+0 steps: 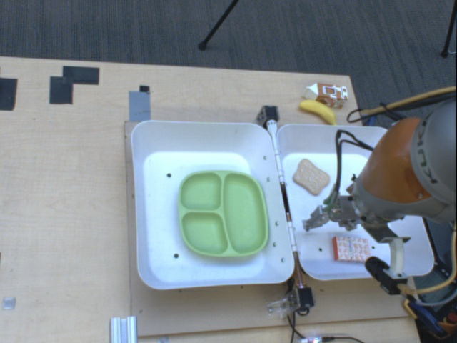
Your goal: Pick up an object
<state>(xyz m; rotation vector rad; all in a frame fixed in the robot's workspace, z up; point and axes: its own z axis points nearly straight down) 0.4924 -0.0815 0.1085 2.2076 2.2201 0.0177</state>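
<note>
In the right bin [307, 259] lie two things: a tan, biscuit-like piece [311, 176] near the back left and a red-and-white patterned block [351, 248] near the front. My gripper [323, 217] hangs low over the bin's middle, between the two, just left of and behind the patterned block and in front of the tan piece. Nothing shows in its grasp. The grey arm with its orange band [396, 170] covers the bin's right side.
The left bin [153, 191] holds a green divided plate [223, 214]. A yellow banana [316, 110] and a small carton [330, 92] lie on the bench behind the right bin. The ridge between the bins [282, 191] runs just left of the gripper.
</note>
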